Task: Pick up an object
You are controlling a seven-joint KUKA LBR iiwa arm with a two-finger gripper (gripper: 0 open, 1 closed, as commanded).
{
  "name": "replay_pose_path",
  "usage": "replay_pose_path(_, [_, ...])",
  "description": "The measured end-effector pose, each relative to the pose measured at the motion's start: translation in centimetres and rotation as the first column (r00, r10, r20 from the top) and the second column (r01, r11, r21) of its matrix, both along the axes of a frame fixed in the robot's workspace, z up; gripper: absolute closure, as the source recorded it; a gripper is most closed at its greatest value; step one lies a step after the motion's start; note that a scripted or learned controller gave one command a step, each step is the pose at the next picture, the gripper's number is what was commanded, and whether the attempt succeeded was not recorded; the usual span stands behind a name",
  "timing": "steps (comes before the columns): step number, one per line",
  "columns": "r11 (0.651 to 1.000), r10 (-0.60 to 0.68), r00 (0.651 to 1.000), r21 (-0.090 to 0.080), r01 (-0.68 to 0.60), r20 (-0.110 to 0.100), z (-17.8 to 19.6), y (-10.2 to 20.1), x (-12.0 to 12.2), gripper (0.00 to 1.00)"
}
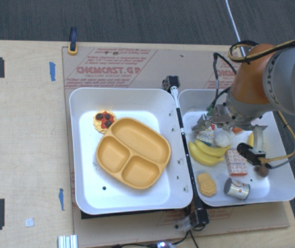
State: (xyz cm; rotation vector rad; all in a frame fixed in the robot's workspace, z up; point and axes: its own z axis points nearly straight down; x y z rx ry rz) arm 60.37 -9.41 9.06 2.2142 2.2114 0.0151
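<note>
My gripper (207, 124) is low in the right bin (286, 182), at its upper left part. It hovers over a small white and blue packet (205, 137) and a white round item (222, 138), just above the bananas (207, 153). Nothing shows clearly between its fingers. Further down the same bin lie a red and white carton (236, 163), a round waffle cookie (206, 184) and a metal can (237, 189) on its side. The arm hides the bin's upper right part.
The left bin (82, 190) holds a yellow divided plate (133, 153) and a small berry tart (104, 120) at its upper left. A small brown item (262, 170) lies near the right bin's right side. The two bins share a raised middle edge (183, 143).
</note>
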Motion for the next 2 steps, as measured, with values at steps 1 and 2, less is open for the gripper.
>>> replay_pose_path(1, [1.0, 0.0, 1.0, 0.001, 0.0, -0.001, -0.1, -1.0, -3.9, 0.0])
replay_pose_path(2, [1.0, 0.0, 1.0, 0.001, 0.0, -0.001, -0.1, -0.7, -8.2, 0.0])
